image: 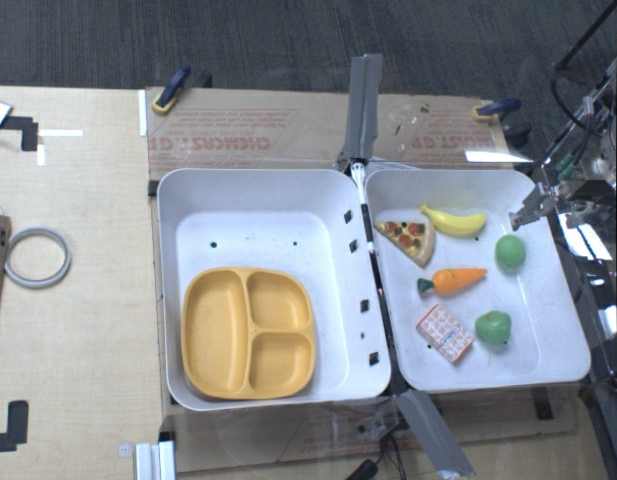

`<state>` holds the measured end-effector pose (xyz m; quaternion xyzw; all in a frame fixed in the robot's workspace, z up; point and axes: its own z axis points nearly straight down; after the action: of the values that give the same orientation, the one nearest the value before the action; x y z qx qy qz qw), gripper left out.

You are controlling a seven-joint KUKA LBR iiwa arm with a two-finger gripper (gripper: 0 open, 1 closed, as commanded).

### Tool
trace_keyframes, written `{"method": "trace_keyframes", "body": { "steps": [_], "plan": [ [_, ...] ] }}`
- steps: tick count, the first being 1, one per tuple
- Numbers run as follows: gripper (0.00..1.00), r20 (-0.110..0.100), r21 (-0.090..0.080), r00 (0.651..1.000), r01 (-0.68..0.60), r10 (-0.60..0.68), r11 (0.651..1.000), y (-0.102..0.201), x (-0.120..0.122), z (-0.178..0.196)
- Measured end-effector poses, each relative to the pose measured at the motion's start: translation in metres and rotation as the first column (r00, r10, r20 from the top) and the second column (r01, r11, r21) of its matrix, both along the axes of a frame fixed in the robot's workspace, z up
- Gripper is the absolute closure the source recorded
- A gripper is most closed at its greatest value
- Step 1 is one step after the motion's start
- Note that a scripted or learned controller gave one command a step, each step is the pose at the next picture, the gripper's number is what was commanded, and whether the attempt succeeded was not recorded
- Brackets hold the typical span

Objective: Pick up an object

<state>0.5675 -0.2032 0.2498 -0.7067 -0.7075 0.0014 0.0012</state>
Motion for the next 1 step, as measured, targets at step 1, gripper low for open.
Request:
{"method": "trace_keyframes", "body": {
  "steps": [1],
  "plan": [
    [0.0, 0.002, 0.0, 0.996, -0.086, 0.086, 0.996, 0.008, 0.0341, -0.1518]
  ]
}}
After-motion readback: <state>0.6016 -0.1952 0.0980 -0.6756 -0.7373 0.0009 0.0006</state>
